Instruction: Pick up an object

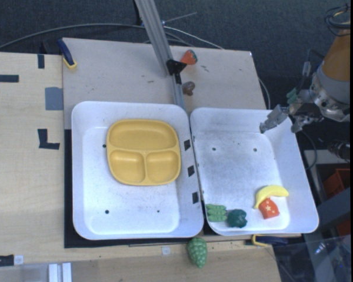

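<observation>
Several small toys lie at the near end of the right bin (294, 157): a yellow banana (271, 193), a red piece (269, 209) touching it, a light green piece (216, 212) and a dark green broccoli-like piece (237, 218). My gripper (284, 122) hovers over the bin's far right corner, well away from the toys. Its fingers stand open with nothing between them.
The left bin (85, 175) holds a yellow divided plate (144, 151). A green bumpy toy (196, 251) lies outside the bins at the bench's front edge. A slanted metal pole (156, 31), an orange piece (189, 56) and a brown piece (188, 88) stand behind the bins.
</observation>
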Controlling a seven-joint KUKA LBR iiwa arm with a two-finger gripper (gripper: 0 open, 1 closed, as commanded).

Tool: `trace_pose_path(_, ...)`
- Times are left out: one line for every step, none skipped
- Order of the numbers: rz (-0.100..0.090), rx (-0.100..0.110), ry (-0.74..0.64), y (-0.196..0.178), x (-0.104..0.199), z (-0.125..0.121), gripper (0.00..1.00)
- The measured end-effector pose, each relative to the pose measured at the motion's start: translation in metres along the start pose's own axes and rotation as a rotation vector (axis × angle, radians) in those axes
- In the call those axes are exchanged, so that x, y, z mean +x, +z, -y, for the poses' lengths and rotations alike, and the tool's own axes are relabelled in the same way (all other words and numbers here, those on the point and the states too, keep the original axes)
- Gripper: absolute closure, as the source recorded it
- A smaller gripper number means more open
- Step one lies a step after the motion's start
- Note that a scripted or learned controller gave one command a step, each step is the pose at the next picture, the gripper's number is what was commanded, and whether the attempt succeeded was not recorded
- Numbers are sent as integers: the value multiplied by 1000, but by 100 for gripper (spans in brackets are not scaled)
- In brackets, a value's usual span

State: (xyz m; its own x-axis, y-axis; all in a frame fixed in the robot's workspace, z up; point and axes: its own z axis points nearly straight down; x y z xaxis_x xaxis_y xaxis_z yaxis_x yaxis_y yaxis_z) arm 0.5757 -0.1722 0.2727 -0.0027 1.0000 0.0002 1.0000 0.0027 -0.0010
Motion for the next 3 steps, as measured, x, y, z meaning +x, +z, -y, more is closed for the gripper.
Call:
trace_pose_path(0, 0, 0, 0, 0, 0, 0)
trace_pose_path(0, 7, 2, 61, -7, 2, 0)
trace_pose_path(-1, 7, 0, 124, 1, 2, 0)
